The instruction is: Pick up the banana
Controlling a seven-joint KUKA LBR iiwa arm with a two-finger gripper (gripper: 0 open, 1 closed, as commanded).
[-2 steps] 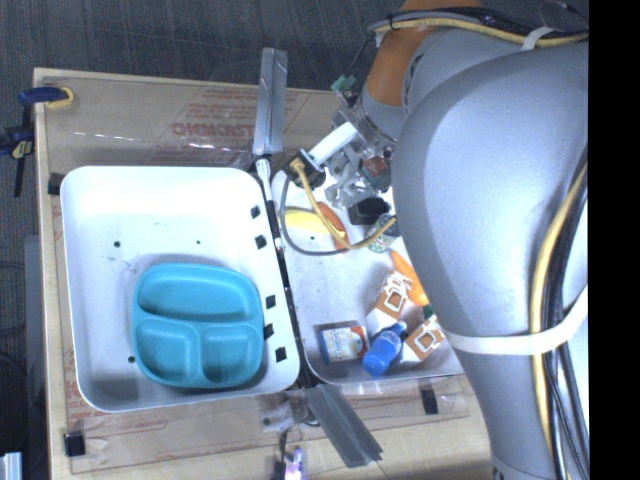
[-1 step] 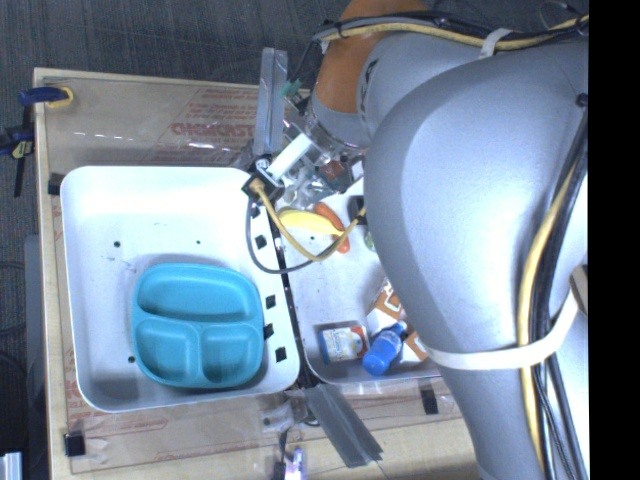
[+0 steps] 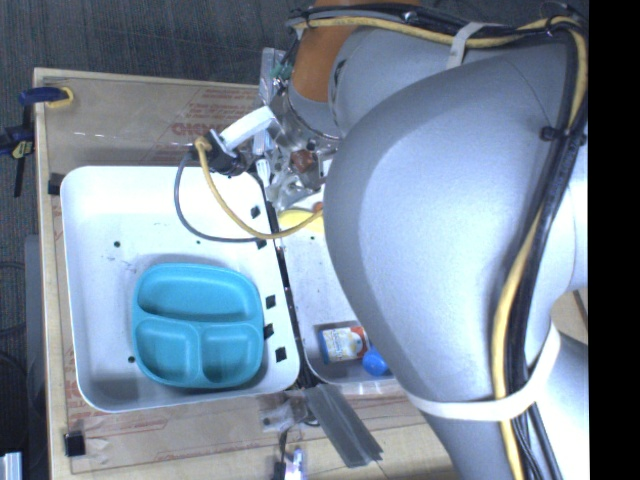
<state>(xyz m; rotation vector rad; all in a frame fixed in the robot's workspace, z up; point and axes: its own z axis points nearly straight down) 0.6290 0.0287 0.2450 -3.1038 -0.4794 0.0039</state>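
Note:
A sliver of the yellow banana (image 3: 303, 219) peeks out in the right bin, just under the arm's wrist. My gripper (image 3: 290, 180) hangs directly above it, close to the divide between the two bins. The wrist hardware and cables cover the fingertips. Most of the banana lies hidden beneath the big grey arm.
A blue sectioned tray (image 3: 200, 323) lies in the left bin (image 3: 90, 268). In the right bin's near end sit a small carton (image 3: 343, 343) and a blue ball (image 3: 375, 364). A yellow and a black cable loop (image 3: 215, 218) over the left bin. The arm's bulk covers the right bin.

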